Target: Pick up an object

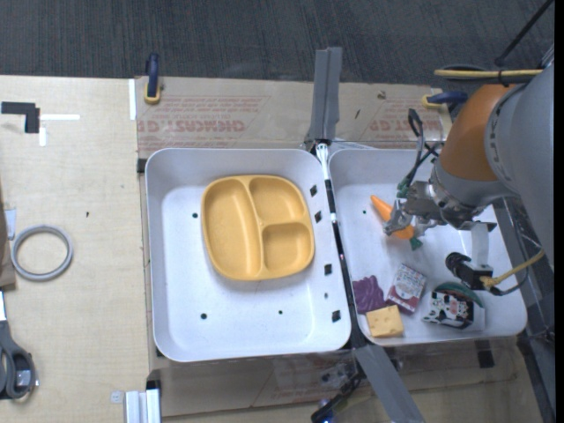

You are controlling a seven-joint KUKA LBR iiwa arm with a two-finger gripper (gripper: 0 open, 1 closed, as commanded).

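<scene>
a pale wooden bench under dark carpet carries two shallow white bins side by side. the left bin [176, 324] holds a yellow divided plate [258, 227]. the right bin [352, 170] holds an orange carrot-like piece [382, 208], a purple scrap [367, 293], a yellow cheese wedge [384, 322], a small printed packet [407, 286] and a black-and-white toy [451, 308]. the gripper [403, 223] hangs low right at the carrot piece, which lies against its left side, long axis slanting up-left to down-right. whether the tips pinch it i cannot tell; orange shows beside them.
</scene>
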